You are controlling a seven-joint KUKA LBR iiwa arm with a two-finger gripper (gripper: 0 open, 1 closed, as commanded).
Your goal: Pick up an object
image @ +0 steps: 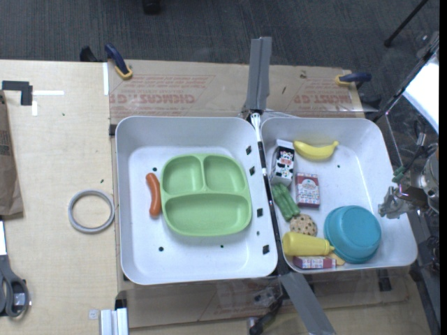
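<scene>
Dark carpet lies beyond a pale bench bearing two white bins. Left bin [133, 187]: green tray [207, 195], sausage [153, 194] beside it. Right bin [380, 152]: banana [316, 149] at the far end, blue bowl [353, 233] near, cartons, a cookie and a yellow bottle between. My gripper [395, 204] sits at the right rim, just beside the bowl; its state I cannot tell. I judge the banana light, stiff and smooth; grasp across its middle.

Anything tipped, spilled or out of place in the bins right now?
Nothing spilled. The blue bowl lies upside down in the right bin, and the hot dog sits beside the green tray, not in it.
</scene>
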